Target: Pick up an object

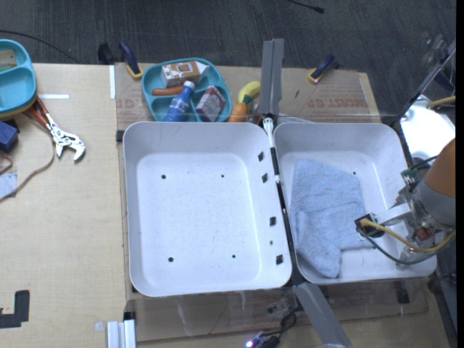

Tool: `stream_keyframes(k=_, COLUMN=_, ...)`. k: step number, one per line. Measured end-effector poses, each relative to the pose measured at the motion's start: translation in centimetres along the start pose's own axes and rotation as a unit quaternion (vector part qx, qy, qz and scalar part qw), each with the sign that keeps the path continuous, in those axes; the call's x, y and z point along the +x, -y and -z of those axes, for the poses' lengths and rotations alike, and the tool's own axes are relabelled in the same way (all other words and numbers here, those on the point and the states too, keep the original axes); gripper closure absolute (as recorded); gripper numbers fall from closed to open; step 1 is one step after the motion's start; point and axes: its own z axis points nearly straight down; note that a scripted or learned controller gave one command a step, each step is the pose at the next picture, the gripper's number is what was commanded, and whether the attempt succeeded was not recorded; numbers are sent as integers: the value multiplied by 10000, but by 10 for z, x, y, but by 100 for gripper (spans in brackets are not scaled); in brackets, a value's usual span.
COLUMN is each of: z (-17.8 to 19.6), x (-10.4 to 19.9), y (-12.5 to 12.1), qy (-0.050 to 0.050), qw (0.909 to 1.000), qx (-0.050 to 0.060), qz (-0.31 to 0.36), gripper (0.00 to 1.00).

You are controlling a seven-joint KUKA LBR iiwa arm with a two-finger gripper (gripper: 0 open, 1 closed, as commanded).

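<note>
A pale blue-grey towel (325,212) lies crumpled in the right bin (341,138), covering its middle and front left. My gripper (420,232) hangs low over the bin's right front corner, to the right of the towel and apart from it. Nothing shows held in it. The arm reaches in from the right edge of the camera view.
The left bin (196,209) stands beside the right one. Behind the bins, a teal tray (152,85) holds toy food and a blue bottle, with a yellow and an orange item (245,100) next to it. A wrench (65,142) lies on the bench at left.
</note>
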Motion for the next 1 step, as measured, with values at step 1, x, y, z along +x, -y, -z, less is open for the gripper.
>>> stream_keyframes(k=1, z=112, x=-4, y=-19, qy=6, qw=10000, qx=-7, qz=17, gripper=0)
